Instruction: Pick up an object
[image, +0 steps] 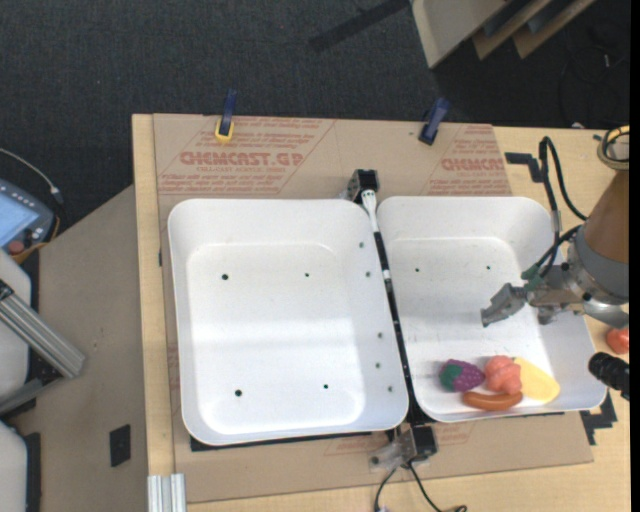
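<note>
Several toy foods lie in the near right corner of the right bin: a purple grape bunch, a pink-orange piece, a yellow piece and a red-orange sausage in front of them. My gripper reaches in from the right and hovers over the bin's middle right, above and behind the toys. It touches none of them. The orange-banded arm rises at the right edge.
The left bin sits beside the right one, with a black rail between them. A yellow clamp and a blue clamp hold the cardboard at the back. A black cable hangs near the arm.
</note>
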